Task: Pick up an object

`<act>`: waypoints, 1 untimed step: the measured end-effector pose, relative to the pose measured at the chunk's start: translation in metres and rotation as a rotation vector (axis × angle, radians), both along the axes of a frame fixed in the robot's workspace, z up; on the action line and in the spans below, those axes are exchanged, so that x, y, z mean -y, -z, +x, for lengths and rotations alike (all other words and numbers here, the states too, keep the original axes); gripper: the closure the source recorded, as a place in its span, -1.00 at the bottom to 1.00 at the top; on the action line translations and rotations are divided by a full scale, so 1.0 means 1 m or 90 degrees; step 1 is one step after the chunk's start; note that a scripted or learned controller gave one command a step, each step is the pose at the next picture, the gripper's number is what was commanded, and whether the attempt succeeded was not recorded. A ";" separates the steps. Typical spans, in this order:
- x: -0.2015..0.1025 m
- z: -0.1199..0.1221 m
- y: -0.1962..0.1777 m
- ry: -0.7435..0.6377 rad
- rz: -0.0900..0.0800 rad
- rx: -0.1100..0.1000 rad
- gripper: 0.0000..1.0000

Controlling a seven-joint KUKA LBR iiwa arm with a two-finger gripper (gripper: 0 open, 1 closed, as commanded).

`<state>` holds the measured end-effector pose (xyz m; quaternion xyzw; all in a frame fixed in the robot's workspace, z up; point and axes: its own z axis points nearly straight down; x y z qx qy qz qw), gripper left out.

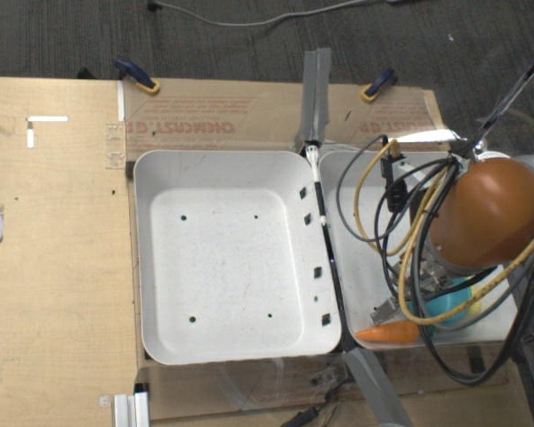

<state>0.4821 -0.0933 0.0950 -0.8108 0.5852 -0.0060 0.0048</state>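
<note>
Arm point(485, 212) is down over the right bin point(360, 265), cables looped all round the wrist. Gripper point(427, 296) sits buried beneath them, so whether it grips anything, I cannot tell. Just beside it lies a blue object point(449, 303); an orange object point(387, 333) rests near the bin's front edge.

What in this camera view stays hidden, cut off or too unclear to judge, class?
- Gripper: the arm's orange band and cables cover it, so its state is unreadable.
- Blue object: mostly under the arm and cables; its shape is unclear.
- Orange object: crossed by a cable at its right end.
- Right bin: its right part is hidden by the arm.
</note>
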 end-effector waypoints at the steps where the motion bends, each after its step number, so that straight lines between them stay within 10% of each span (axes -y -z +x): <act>1: 0.069 -0.001 0.002 -0.024 0.010 -0.005 -1.00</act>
